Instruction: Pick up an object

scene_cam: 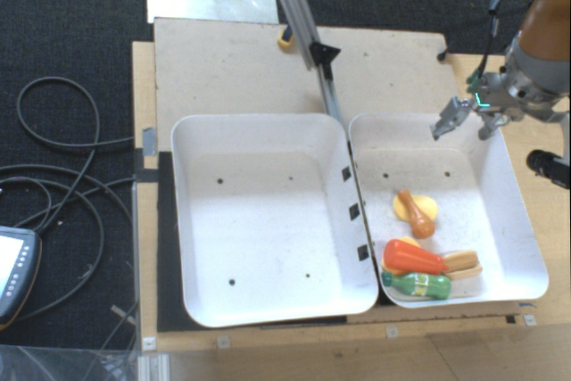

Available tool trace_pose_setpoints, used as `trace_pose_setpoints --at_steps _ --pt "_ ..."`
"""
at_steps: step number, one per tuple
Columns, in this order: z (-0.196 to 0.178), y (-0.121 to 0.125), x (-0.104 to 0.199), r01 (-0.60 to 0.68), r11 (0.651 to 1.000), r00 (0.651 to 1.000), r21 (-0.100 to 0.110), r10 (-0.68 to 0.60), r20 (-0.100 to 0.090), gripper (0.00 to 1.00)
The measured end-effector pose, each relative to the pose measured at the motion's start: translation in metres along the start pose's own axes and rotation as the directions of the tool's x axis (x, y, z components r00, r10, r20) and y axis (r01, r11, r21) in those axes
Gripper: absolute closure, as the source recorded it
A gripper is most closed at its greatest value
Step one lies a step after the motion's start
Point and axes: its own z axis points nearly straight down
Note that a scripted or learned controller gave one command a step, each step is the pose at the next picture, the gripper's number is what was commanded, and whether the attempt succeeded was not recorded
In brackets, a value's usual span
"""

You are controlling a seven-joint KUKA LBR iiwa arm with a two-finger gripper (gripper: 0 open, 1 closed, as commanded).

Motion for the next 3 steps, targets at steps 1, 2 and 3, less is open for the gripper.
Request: trace_pose_setpoints --at_steps 1,2,3 --pt "-0.002 0.001 0.000 0.000 1.000 1.000 -0.003 0.000 0.001 0.00" --pt "0.060 0.005 0.000 -0.004 1.000 1.000 0.001 0.004 0.000 0.00" --pt "0.119 0.004 0.009 -0.003 1.000 1.000 0.002 0.003 0.000 0.00"
